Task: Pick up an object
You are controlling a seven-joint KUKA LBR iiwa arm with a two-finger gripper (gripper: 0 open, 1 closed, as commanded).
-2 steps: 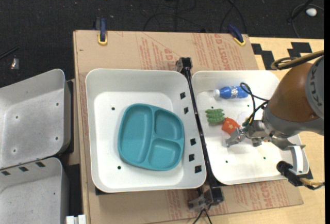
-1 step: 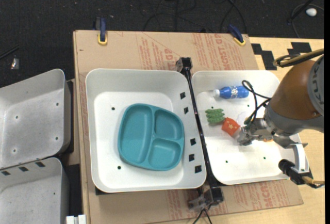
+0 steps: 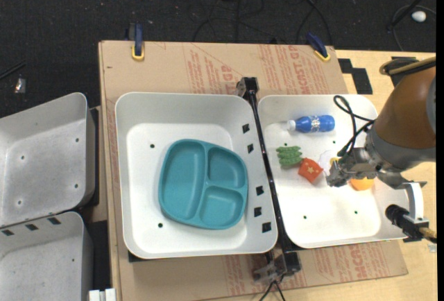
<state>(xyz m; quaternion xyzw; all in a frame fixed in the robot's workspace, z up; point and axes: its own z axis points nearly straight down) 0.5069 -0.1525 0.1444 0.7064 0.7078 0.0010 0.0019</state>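
In right bin (image 3: 326, 234), claw (image 3: 338, 175) between red block (image 3: 310, 169), yellow object (image 3: 361, 184).

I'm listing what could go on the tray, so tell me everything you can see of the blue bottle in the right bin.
The bottle is small and looks like plastic, with a blue body, a pale band around its middle and a white cap at its left end. It lies on its side, lengthwise left to right, on the floor of the right bin near the far wall. Nothing touches it: the green toy and the orange block lie apart, nearer the camera, and the claw is lower and to its right.
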